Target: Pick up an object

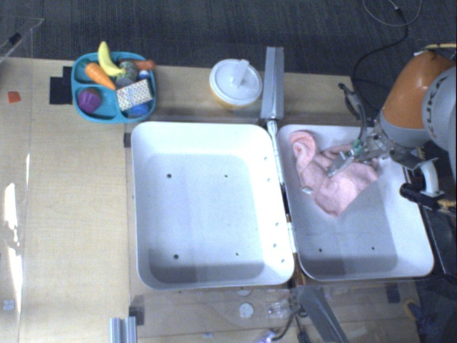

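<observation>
A crumpled pink cloth [332,189] lies in the upper half of the right white bin [357,259], spreading from its top left corner toward the middle. My gripper [345,161] reaches in from the right and sits low over the cloth's upper middle, touching or nearly touching the fabric. The grey wrist with its orange band [413,95] rises behind it at the bin's right edge. The cloth rests on the bin floor and is not lifted.
The left white bin [207,206] adjoins the right one along a metal divider [272,84]. Behind the bins stand a white lidded cup [235,83] and a blue tray [80,113] of toy food. Cables run near the arm's base at right.
</observation>
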`<move>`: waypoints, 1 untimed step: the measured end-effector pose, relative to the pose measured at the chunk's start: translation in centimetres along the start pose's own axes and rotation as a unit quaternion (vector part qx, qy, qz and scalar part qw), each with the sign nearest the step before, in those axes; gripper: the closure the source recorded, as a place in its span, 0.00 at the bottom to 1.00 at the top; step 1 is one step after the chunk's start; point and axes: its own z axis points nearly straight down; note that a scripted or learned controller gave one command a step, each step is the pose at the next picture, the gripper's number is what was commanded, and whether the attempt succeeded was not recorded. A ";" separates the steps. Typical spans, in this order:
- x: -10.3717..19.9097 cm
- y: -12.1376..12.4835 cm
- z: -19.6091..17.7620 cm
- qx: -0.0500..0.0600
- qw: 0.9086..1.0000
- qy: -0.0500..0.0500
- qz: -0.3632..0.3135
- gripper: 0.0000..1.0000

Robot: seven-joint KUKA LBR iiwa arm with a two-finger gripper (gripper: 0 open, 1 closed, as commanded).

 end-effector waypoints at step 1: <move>0.1 0.4 -1.4 -0.004 1.000 -0.002 -0.003 1.00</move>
